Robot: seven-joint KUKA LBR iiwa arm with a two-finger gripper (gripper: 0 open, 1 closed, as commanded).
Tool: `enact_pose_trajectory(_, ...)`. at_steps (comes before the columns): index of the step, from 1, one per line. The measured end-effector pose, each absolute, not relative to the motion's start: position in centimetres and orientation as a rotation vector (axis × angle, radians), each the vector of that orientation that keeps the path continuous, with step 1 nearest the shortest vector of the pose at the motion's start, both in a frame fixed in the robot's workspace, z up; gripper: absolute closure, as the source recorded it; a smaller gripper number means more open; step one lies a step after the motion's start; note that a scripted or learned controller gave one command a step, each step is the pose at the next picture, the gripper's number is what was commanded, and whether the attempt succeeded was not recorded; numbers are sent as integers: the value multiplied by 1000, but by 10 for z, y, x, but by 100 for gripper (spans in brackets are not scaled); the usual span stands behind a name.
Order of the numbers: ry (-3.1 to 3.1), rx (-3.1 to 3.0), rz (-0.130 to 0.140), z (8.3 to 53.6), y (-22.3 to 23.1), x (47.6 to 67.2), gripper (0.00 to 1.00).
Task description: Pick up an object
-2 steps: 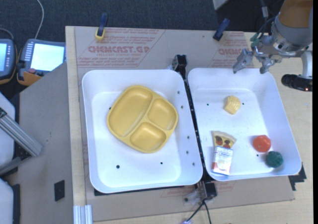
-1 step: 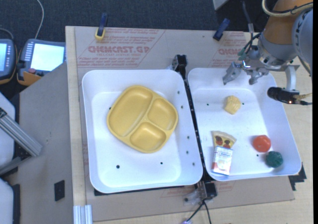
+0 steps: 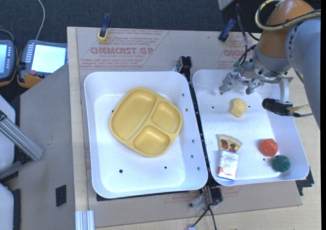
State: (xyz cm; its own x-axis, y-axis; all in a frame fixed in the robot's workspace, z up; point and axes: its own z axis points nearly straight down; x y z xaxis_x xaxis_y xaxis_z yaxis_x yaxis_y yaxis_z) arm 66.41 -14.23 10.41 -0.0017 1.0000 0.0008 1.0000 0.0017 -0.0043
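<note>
The surface (image 3: 76,122) carries two shallow white bins side by side; the left bin (image 3: 97,137) fills the middle of the frame and holds a yellow divided plate (image 3: 146,121), lying flat a little above the bin's centre, with three compartments facing up; the right bin (image 3: 293,137) sits at the right of the frame, and the grey arm (image 3: 305,35) with its orange band (image 3: 280,35) comes in at the upper right, over the bin's top edge; the hand (image 3: 237,84) hangs above the upper part of the right bin, its two fingers spread apart with nothing between them; just below it and apart from it lies a pale yellow piece that looks like a corn cob (image 3: 238,107), though the view is too coarse to be sure; lower down, near the bin's left wall, lies a pizza slice (image 3: 228,144) with a small white packet (image 3: 228,164) touching its lower end; toward the lower right corner sit a red-orange ball (image 3: 268,147) and, just beside it, a dark green ball (image 3: 280,163).
</note>
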Motion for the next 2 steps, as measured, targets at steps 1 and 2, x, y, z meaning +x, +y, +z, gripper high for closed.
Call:
enact_pose_trajectory(1,-2221,-2217,4,84,-142,664,0)
enact_pose_trajectory(2,-2225,-2219,0,96,-142,665,100)
